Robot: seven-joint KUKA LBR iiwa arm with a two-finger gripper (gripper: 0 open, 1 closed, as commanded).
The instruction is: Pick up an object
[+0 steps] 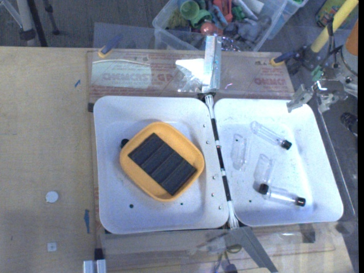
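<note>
Up at the far right corner of the right shallow white bin we see the grey metal gripper, over the rim; whether it is released or clenched we cannot tell, and we see nothing in its grasp. Inside that bin, toward its far side, lies a clear plastic tube with a black cap. Nearer its front edge lies a second clear tube with black ends. Between these and the bin's left wall sit two small clear plastic pieces, one near the wall and the other more central. Left of the right bin, in the neighbouring white bin, rests a yellow rounded-square plastic tray with a dark ribbed panel, tilted. Beyond the right bin stands a clear tub of coloured toys.
</note>
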